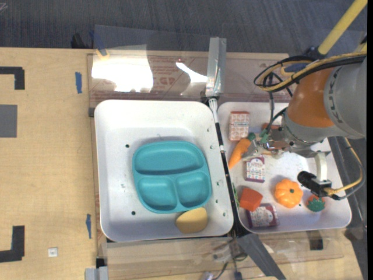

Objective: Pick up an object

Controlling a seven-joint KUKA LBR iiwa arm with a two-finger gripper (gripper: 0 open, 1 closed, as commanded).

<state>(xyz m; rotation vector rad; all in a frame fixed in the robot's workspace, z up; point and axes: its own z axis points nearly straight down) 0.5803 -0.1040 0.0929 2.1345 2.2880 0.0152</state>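
The right bin holds several small items. An orange carrot lies against the bin's left wall, with a small pink-and-white box above it and another small box below it. An orange pumpkin, a red-orange block, a third little box and a small red and green piece lie near the front. My gripper hangs low over the bin's upper middle, just right of the carrot's leafy end. The wrist hides its tip.
The left bin carries a teal divided plate and a yellow rounded item at its front edge. The divider between the bins runs close beside the carrot. Cables and a black fitting hang from the arm over the right bin.
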